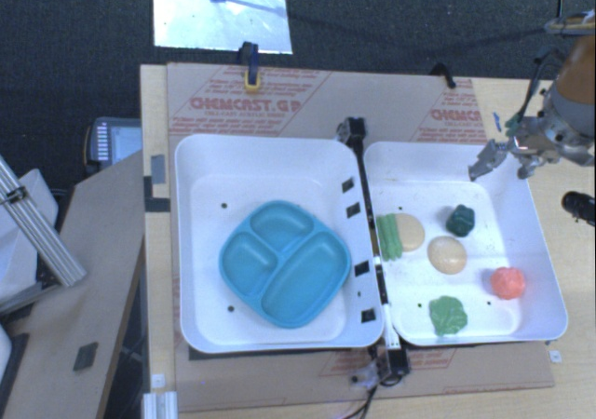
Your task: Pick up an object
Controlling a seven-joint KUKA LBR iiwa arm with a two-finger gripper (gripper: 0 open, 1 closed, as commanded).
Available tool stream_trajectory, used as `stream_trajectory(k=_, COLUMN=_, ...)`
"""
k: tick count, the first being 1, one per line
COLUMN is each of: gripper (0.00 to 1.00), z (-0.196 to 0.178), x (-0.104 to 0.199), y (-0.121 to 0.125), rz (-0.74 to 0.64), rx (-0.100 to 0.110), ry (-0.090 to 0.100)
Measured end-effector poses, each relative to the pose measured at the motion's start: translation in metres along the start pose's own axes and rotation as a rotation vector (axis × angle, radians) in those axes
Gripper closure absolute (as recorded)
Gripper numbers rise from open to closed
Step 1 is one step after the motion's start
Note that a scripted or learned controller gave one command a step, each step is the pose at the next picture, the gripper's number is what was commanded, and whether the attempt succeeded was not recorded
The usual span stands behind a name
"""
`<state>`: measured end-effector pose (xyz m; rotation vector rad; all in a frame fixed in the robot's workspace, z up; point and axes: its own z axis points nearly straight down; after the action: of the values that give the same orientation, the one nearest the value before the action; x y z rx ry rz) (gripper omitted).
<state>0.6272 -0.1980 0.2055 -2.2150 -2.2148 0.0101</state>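
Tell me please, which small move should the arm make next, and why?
Probably move the hand down and toward the dark green object. The hand sits over the right bin's far right corner with nothing between its fingers, and that object is the nearest one, lying apart from the beige egg-shaped piece.

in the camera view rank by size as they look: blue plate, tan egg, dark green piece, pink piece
1. blue divided plate, by far the largest
2. tan egg-shaped piece
3. pink piece, close to the egg in size, so this order is unsure
4. dark green piece, the smallest
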Motion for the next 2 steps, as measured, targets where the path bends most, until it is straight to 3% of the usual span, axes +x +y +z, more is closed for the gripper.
stream_trajectory(k=1, gripper=0.0, z=-0.009, x=0.001, y=0.003, rz=-0.003, rx=-0.013, ry=-0.003)
stream_trajectory(k=2, gripper=0.0, z=0.031, x=0.002, y=0.005, rz=-0.004, rx=-0.013, ry=-0.003)
